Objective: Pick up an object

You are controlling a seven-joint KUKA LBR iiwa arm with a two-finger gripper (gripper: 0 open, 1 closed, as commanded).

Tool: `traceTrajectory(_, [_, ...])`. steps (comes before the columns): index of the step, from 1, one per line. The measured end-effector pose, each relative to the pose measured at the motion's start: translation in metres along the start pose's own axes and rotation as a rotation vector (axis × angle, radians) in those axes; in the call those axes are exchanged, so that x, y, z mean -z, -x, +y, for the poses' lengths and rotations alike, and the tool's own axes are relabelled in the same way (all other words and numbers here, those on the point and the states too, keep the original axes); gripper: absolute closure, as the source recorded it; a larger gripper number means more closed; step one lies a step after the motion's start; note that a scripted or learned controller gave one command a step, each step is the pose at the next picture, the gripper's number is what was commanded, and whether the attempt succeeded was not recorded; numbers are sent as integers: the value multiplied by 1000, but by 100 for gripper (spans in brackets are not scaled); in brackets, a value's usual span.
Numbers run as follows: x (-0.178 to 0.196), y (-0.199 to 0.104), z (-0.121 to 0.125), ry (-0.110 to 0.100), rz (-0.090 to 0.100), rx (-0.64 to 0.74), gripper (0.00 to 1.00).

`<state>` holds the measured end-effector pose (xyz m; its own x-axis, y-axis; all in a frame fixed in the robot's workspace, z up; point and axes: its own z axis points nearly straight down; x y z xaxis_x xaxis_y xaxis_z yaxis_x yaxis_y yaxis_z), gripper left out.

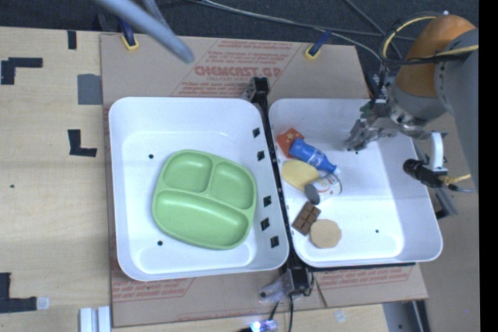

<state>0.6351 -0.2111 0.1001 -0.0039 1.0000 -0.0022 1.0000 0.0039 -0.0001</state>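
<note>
Left bin (124,167): green divided plate (205,198), flat and untouched. Right bin (405,233), near the divider: cluster of small items, with red piece (289,139), blue-and-white bottle (313,155), yellow lump (298,173), small grey piece (312,192), brown block (306,218) and tan disc (326,233). Farther right, above the bin's upper right part: hand (362,134), low, well apart from the cluster, nothing seen between its tips; spread or pressed together, cannot tell. Nothing lifted yet; approach, grasp and lift all left to do
</note>
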Motion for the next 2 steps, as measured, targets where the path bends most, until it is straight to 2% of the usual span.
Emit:
traceTrajectory(1, [59,6,-5,5,0,-3,100])
traceTrajectory(2, [103,3,0,3,1,-2,100])
